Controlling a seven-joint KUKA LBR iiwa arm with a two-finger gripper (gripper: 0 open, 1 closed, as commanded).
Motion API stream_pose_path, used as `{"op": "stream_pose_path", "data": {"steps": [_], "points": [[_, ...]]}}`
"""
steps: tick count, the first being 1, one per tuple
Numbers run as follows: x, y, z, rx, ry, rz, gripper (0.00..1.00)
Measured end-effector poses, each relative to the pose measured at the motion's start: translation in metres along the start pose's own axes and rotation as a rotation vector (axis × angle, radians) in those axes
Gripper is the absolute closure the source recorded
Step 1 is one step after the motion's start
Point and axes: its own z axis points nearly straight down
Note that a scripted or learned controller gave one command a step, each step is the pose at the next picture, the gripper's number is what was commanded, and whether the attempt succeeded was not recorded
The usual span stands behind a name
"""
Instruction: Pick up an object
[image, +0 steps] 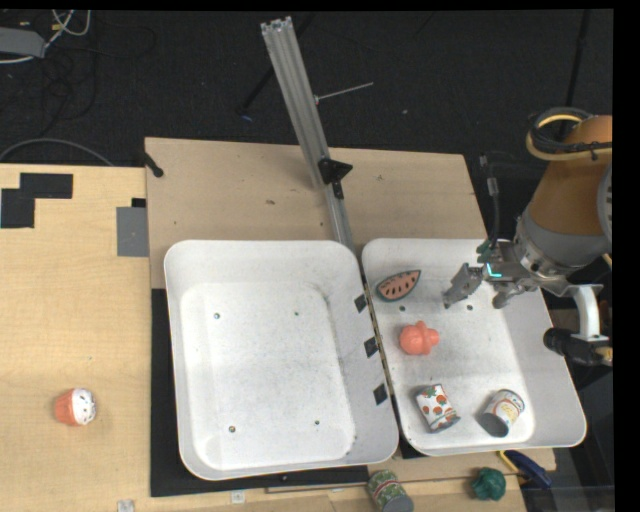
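Over the right bin (545, 425), in the camera view, the gripper (487, 287) hangs with its jaws spread wide and nothing between them. Below it lie a watermelon slice (398, 285), a red toy (419, 338), a patterned carton (436, 407) and a small can (501, 411), all apart from one another. This looks like the approach step; no object is chosen yet. Next, the jaws would need to descend squarely over one item, likely the red toy nearby.

Both bins (262, 262) are white with faint speckling. In the right one lie a red-and-green watermelon slice (398, 286), a salmon-red lump (419, 339), a white carton with red spots (436, 408) and a cream-labelled can (501, 411).
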Motion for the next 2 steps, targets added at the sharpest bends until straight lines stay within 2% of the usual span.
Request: {"op": "stream_pose_path", "data": {"steps": [1,2], "points": [[0.0,0.001,-0.002,-0.004,-0.001,0.001,0.0],[0.005,0.004,0.061,0.002,0.0,0.0,0.0]]}}
